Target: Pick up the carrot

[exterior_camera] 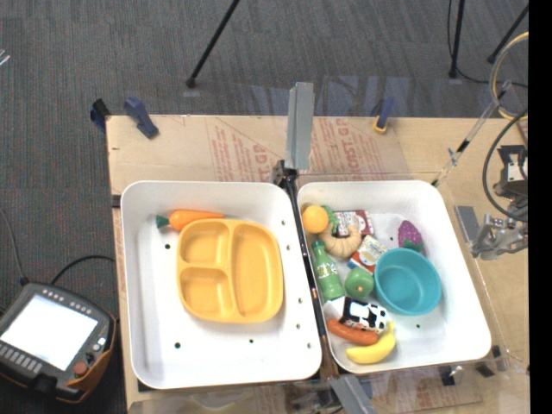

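Nearest, off the table's left corner: one handheld control pendant with a pale screen (47, 339).

Right white bin (461, 317), near to far:
- one yellow plastic banana (373, 350)
- one red-orange sausage-shaped toy (352, 331)
- one black-and-white patched carton (366, 315)
- one teal plastic bowl (407, 281)
- one green toy pepper (358, 280)
- one green toy bottle (326, 270), white label too small to read
- one beige ring-shaped pastry (341, 241)
- one purple toy (410, 235)
- one round orange fruit (315, 219)

Left white bin (142, 317):
- one yellow three-compartment plastic plate (230, 270)
- one orange toy carrot with green top (194, 219), lying in the far left part, touching the plate's far rim

Cardboard-topped table (198, 145): red print, illegible. Two blue clamps (140, 117) on the far edge.

End effector: spread or pressed together cannot be told.
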Robot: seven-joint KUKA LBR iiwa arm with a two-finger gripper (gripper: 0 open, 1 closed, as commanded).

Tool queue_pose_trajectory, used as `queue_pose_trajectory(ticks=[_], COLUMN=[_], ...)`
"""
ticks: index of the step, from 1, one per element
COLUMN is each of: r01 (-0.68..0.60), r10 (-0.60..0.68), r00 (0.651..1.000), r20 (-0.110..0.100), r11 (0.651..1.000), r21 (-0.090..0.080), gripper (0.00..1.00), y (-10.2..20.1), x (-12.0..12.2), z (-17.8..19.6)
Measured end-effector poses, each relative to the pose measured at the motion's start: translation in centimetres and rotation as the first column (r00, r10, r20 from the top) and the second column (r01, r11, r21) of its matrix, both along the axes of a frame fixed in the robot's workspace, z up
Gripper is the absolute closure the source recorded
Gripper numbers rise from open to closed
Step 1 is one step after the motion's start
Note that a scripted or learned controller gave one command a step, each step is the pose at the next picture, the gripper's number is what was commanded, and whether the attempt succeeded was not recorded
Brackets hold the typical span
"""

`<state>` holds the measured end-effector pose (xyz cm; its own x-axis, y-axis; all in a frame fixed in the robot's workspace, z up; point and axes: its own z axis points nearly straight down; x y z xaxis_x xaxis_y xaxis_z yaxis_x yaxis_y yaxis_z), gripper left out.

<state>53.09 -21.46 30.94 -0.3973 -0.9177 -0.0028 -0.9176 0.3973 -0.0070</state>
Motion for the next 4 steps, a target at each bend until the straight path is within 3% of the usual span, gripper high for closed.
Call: queue_pose_trajectory(ticks=[1, 2, 3, 4], r01=[0.014, 0.173, 0.105, -0.048], r10=[-0.014, -0.173, -0.105, 0.048], r00=[1.0, 0.985, 0.995, 0.999], r20=[-0.014, 0.003, 0.0, -0.019], r11=[1.0, 0.985, 0.995, 0.999], r21=[0.009, 0.003, -0.002, 0.01], gripper=[1.0, 1.0, 1.0, 1.0], y=[14.3, 11.1, 2.2, 1.3], x=[4.4, 5.1, -1.4, -1.3], z=[-7.7, 3.3, 8.3, -10.8])
